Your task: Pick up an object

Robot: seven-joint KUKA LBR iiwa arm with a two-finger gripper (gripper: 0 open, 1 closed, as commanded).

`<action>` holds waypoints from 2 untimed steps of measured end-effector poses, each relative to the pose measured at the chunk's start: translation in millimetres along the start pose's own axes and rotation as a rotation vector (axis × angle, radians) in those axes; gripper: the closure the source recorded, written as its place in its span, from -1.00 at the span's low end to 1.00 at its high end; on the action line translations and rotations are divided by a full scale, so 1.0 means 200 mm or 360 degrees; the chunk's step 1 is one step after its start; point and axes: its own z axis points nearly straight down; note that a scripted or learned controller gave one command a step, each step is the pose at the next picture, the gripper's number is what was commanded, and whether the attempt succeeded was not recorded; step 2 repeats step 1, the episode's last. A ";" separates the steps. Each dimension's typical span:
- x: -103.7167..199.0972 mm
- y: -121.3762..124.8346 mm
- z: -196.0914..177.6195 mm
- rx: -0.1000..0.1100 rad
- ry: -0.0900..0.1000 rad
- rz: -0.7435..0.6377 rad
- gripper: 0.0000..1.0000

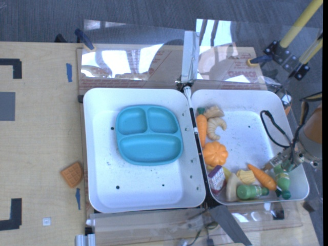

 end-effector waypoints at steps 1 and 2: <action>0.02 0.04 0.00 0.0010 -0.0004 0.0453 1.00; 0.02 0.04 0.00 0.0010 -0.0004 0.0453 1.00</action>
